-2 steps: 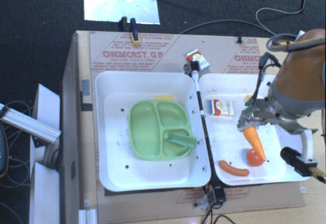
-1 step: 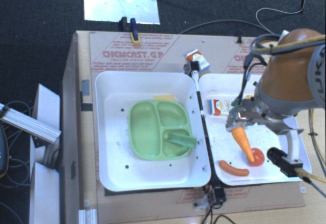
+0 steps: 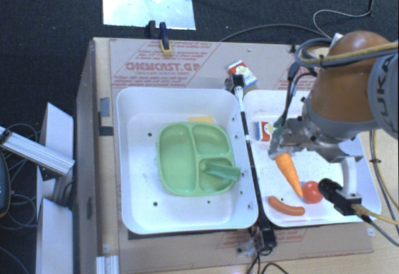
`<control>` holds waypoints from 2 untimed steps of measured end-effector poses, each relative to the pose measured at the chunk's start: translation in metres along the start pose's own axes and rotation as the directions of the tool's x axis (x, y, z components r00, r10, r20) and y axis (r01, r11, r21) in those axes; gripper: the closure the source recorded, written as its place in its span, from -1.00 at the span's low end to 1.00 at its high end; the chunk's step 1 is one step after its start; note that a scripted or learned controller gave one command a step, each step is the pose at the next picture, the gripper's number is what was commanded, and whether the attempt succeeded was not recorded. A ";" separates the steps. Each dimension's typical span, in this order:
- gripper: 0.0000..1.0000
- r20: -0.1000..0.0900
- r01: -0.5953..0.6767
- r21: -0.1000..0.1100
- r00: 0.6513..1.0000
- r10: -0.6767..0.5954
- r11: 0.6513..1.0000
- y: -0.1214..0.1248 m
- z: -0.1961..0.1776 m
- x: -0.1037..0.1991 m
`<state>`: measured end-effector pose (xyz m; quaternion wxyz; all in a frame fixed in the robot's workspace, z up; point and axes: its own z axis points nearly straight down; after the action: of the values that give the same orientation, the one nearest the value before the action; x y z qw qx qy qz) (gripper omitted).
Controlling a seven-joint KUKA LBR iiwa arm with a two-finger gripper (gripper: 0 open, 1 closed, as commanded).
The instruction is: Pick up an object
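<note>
The gripper (image 3: 278, 144) is low in the right bin (image 3: 262, 103), and its tips are directly at the thick upper end of the orange carrot (image 3: 288, 170). I cannot tell whether it is open or closed on the carrot. The carrot lies on the bin floor and points down-right toward a red tomato (image 3: 311, 192). A sausage (image 3: 286, 206) lies below it. The left bin (image 3: 143, 99) contains a green divided plate (image 3: 187, 160).
</note>
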<state>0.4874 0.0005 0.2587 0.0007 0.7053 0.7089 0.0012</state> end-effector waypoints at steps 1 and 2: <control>1.00 0.001 -0.003 0.001 1.000 0.003 1.000 0.000 -0.005 -0.019; 1.00 0.000 -0.003 0.001 1.000 0.003 1.000 -0.001 -0.008 -0.032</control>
<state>0.4870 -0.0317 0.2666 0.0005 0.7063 0.7079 0.0007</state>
